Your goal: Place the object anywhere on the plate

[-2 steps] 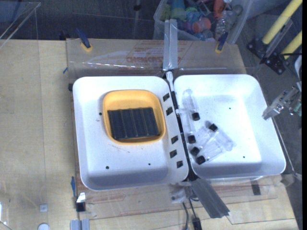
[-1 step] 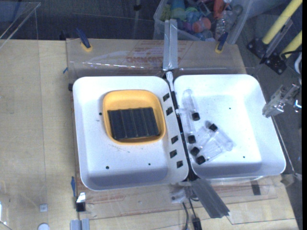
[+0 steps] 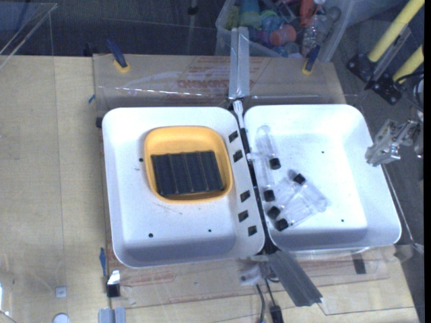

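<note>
The gripper point(image 3: 387, 143) hangs over the right edge of the right bin point(image 3: 350, 123). It looks small and shiny from here. I cannot tell if its jaws are apart or together, and I see nothing held in them.

The things to pick from are the clear pieces point(image 3: 300, 200) with little black ends. They lie on the left side of the right bin, close to the middle wall point(image 3: 244, 173). They are well apart from the gripper. Some touch each other in a small heap. One more lies alone, higher up by the wall.

The yellow plate point(image 3: 151, 147) sits in the left bin point(image 3: 121, 180). A dark ribbed block point(image 3: 187, 172) lies on it and covers much of its middle.

I think the step now is to go and get one clear piece. To do it well, the gripper should pick a piece that lies a bit apart from the others, so it does not grab two. It should come straight down over the middle of that piece. Clear plastic may be slippery, so a slow, firm squeeze looks best. The piece must then be lifted high enough to pass over the middle wall.
</note>
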`<state>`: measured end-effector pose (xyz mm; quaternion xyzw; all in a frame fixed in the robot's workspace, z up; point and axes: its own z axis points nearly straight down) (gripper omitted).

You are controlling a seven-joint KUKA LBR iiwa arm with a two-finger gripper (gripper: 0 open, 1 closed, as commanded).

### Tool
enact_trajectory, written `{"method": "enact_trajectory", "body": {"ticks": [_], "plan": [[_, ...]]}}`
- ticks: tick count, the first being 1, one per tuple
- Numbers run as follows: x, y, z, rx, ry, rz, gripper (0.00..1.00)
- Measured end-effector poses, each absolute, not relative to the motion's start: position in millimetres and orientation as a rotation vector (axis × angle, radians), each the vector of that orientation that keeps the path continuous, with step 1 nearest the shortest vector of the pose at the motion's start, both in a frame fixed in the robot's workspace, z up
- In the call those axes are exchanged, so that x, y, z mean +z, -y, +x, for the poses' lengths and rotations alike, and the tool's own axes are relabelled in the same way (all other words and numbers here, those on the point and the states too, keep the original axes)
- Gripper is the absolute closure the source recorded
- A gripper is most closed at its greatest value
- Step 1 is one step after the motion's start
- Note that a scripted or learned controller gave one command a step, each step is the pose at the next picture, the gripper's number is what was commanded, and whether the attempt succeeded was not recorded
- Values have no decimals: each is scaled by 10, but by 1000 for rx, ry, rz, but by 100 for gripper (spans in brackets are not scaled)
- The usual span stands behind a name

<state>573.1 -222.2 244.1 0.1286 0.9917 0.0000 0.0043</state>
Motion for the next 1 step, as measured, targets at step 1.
{"method": "enact_trajectory", "body": {"ticks": [1], "plan": [[2461,2218,5949,-1,-3131,-14,100]]}}
